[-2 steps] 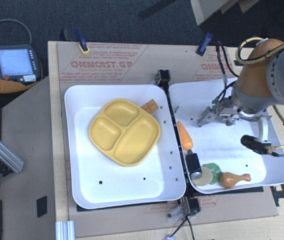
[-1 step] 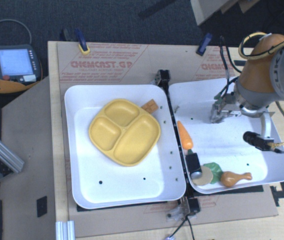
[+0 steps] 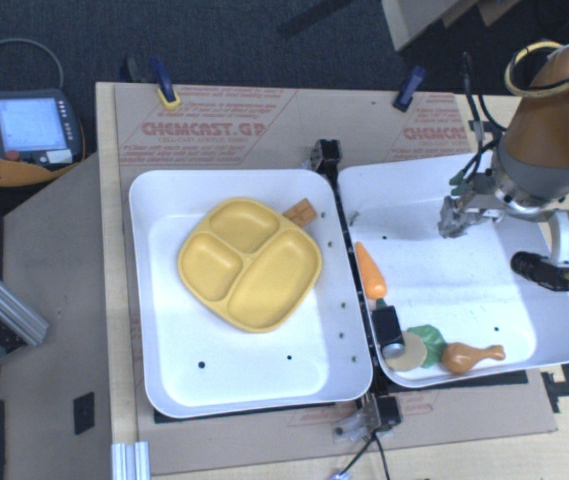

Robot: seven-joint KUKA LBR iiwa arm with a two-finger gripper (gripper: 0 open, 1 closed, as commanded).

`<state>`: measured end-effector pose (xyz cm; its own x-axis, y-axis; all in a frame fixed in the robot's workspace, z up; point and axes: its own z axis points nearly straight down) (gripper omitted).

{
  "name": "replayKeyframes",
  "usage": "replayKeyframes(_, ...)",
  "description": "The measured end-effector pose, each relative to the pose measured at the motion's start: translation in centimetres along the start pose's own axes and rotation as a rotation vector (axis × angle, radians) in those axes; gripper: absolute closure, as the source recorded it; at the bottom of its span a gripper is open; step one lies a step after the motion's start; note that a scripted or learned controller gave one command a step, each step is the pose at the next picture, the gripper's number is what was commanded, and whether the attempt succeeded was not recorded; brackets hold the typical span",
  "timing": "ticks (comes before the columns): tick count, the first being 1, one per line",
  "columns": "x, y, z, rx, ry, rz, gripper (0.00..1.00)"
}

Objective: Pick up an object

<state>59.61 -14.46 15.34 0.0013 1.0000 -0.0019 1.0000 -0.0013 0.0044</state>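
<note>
Arm (image 3: 549, 118): grey with orange band, reached in from the frame's right edge, wrist over the upper right part of the right bin.
Gripper (image 3: 454, 223): hung over the upper middle of the right bin (image 3: 524, 298); nothing seen between the fingers. Fingers open or shut: couldn't tell, too small and blurred.
Carrot (image 3: 369, 271): orange, lay along the right bin's left wall, below-left of the gripper, well apart from it.
Drumstick (image 3: 469, 354): brown toy, lower part of the right bin, beside the green piece (image 3: 428, 336).
Round tan piece (image 3: 409, 352): lower left corner of the right bin, touching the green piece.
Black item (image 3: 385, 323): just below the carrot.
Left bin (image 3: 164, 318): held a yellow divided plate (image 3: 250, 264), upper middle.
Small brown block (image 3: 300, 212): at the plate's upper right edge.
Pendant (image 3: 26, 133): screen unit, far left of frame, off the bench.
</note>
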Motion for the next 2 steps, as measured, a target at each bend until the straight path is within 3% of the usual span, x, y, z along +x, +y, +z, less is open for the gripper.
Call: replayKeyframes(2, 0.0, 0.6, -8.1, -0.002, 0.000, -0.002, 1.00)
